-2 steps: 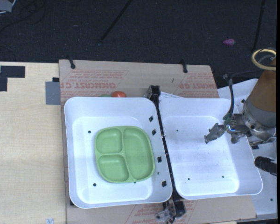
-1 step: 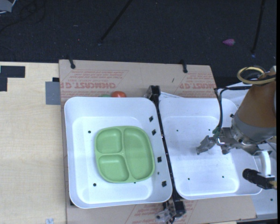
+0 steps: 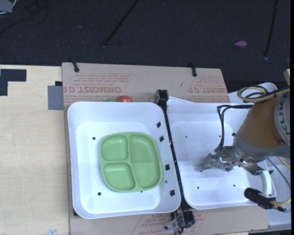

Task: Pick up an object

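A green plate (image 3: pixel 131 161) with several compartments lies flat in the middle of the left bin (image 3: pixel 83 131). My gripper (image 3: pixel 208 162) hangs low over the floor of the right bin (image 3: pixel 196 131), near its centre and pointing left. The grey and orange arm reaches in behind it from the right. I see no object at the gripper's tip, only white bin floor around it. The plate is well to the gripper's left, across the divider between the bins.
A small red-orange object (image 3: pixel 124 99) with a bit of green beside it sits just behind the left bin's back rim, on the cardboard (image 3: pixel 137 84). A black clamp strip (image 3: pixel 169 151) runs between the bins. Pale bench top lies to the left.
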Controlling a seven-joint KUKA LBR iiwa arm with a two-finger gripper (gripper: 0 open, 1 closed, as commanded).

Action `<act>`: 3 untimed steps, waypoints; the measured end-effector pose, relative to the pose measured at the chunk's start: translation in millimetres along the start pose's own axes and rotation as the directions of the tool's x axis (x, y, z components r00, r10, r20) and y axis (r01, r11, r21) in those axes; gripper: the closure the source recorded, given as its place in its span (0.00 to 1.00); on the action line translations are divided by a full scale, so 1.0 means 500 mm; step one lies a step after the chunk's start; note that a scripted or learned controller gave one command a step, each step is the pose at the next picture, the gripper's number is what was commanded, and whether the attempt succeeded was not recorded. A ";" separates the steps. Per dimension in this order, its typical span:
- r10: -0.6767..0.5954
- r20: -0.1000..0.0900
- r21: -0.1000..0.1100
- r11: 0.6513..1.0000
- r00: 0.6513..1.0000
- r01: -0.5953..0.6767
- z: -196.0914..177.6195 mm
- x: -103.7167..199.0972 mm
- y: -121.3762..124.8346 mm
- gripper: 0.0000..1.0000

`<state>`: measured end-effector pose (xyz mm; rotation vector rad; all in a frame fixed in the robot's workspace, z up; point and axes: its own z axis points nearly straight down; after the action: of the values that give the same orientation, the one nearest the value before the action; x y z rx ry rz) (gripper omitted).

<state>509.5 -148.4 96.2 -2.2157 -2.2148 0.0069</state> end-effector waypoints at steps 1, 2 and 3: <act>0.001 0.002 -0.006 1.000 1.000 -0.001 0.018 0.001 0.000 0.00; 0.006 0.001 -0.008 1.000 1.000 -0.006 -0.005 -0.001 0.001 1.00; -0.002 0.003 -0.011 1.000 1.000 0.002 -0.106 0.005 0.021 1.00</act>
<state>520.4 -146.0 149.0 -2.2211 -2.2238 -0.0023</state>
